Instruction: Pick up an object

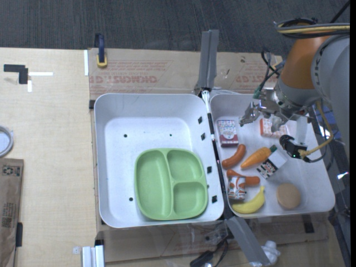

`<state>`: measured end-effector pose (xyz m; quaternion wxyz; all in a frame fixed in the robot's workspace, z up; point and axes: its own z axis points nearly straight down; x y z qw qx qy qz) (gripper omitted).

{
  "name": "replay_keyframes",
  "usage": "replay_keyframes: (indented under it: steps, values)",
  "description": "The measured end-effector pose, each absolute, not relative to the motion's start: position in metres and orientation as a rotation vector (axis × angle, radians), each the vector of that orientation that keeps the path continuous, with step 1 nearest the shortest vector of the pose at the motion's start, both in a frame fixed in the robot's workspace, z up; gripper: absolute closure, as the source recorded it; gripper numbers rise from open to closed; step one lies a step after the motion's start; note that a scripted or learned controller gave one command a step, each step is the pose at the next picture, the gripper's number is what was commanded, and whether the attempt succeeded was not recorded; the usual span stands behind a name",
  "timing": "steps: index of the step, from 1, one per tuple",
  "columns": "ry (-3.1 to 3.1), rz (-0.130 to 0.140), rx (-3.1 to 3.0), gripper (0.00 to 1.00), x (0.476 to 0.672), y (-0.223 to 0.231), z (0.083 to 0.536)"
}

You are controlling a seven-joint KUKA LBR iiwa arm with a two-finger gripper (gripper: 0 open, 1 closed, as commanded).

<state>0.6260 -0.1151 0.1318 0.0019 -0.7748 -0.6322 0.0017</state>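
I've got the gripper (266, 111) hovering over the back of the right bin (322, 202), near a red-white packet (273, 127); can't tell its state from this slant. Pickable stuff sits bunched toward the divider: box (227, 132), sausage (233, 155), carrot (259, 157), banana (249, 203), with a round bun (288, 196) at the front. Bun has the most open floor around it; left bin (105, 166) holds a green tray (170, 183).

One fixed camera looks down at a slant from above the bench (44, 149), taking in both bins (111, 149).
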Motion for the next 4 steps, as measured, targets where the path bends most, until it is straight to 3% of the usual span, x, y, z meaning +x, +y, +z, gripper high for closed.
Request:
replay_keyframes:
  steps: [1,2,3,4]
  values:
    - [-1.996,0.001,-2.425,0.0,0.559,-0.108,0.091]
    - [-2.086,0.003,-2.344,0.0,0.507,-0.121,0.09]
    - [-2.082,0.003,-2.347,1.0,0.508,-0.122,0.098]
    - [-1.89,0.001,-2.506,1.0,0.498,-0.149,0.091]
